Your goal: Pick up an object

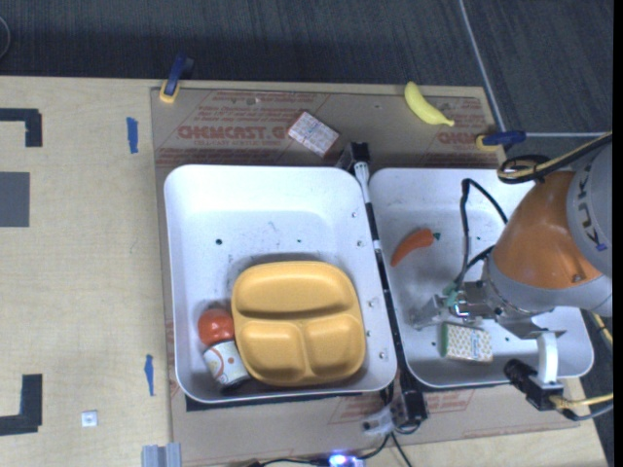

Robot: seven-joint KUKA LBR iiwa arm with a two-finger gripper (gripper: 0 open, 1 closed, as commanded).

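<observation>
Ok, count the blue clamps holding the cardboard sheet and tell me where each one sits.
2. One blue clamp grips the cardboard sheet at its far left corner; the other clamp is on the far right edge, beside the arm. Others may be hidden under the arm.

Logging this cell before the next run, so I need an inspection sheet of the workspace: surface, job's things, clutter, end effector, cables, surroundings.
Surface: cardboard sheet on a pale bench, bearing the left bin and right bin.
Job's things: yellow divided tray and a red-and-white toy in the left bin; carrot and a small packet in the right bin.
Clutter: banana and small patterned box on the cardboard behind the bins.
End effector: low in the right bin, just above the packet; finger state unclear.
Cables: black cable looping along the arm.
Surroundings: dark carpet; blue clamps at the cardboard's back edge.
</observation>
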